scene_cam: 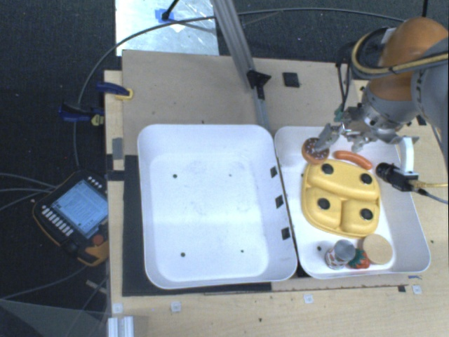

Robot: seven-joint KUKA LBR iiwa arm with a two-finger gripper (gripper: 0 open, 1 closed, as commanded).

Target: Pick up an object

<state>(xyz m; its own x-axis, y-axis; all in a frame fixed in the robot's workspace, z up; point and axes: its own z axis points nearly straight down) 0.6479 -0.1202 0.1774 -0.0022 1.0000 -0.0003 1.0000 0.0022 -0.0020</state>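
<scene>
Worktop (196,90): tan board carrying two shallow white bins side by side.

Left white bin (207,202), centre of the frame: bare white floor with a few small dark dots.

Right white bin (407,223), right of the frame, holds:
- large yellow moulded plastic piece with four black round spots (342,196), in the bin's middle;
- small round brown-and-pink ring-shaped item (311,149), at the bin's upper left, just above the yellow piece;
- orange sausage-shaped item (353,159), along the yellow piece's upper edge;
- flat round tan disc (377,248), lower right;
- small grey cylindrical item with red and green bits (342,253), just left of the disc.

Grey arm with orange band, upper right of the frame. Its pincer (324,144) hangs low over the bin's upper left corner, tip just beside the ring-shaped item, possibly touching it; the orange item lies just to its right. Whether the pincer is released or clenched cannot be told.
</scene>
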